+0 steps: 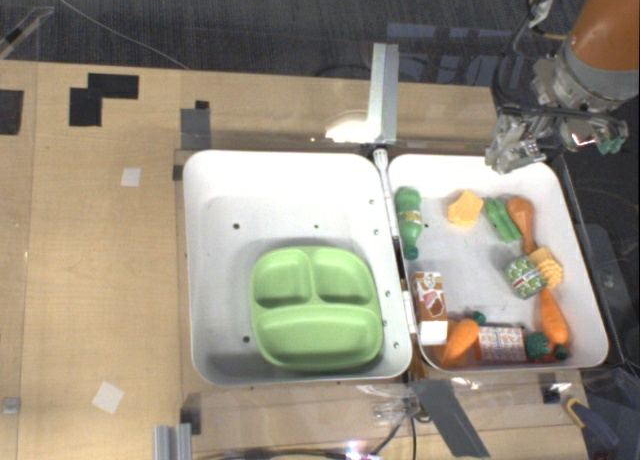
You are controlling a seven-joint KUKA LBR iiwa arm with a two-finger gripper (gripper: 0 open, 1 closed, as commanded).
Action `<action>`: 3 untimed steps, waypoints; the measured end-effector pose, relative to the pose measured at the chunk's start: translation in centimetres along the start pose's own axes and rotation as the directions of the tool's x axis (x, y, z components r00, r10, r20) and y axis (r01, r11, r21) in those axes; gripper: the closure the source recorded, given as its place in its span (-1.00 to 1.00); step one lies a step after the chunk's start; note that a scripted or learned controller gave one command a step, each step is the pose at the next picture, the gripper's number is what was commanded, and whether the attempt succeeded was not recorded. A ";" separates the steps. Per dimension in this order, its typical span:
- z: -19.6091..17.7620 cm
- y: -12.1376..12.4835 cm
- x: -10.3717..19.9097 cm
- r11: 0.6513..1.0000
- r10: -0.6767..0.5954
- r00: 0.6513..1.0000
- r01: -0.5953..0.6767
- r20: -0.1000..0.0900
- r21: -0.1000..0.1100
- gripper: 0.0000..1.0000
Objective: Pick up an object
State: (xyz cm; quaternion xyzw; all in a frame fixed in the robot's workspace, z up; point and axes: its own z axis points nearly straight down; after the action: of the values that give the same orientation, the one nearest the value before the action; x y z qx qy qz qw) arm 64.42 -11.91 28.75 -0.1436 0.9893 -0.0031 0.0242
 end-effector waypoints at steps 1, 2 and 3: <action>-1.4 0.0 -0.3 1.000 0.001 1.000 -0.001 0.012 0.003 1.00; -2.7 0.0 -0.6 1.000 0.002 1.000 -0.002 0.024 0.006 1.00; -0.5 6.1 6.7 1.000 0.015 0.999 -0.015 -0.038 -0.011 1.00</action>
State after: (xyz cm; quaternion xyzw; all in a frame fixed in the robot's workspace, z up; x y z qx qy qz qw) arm 56.27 -7.97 28.82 -0.1362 0.9907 -0.0002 0.0048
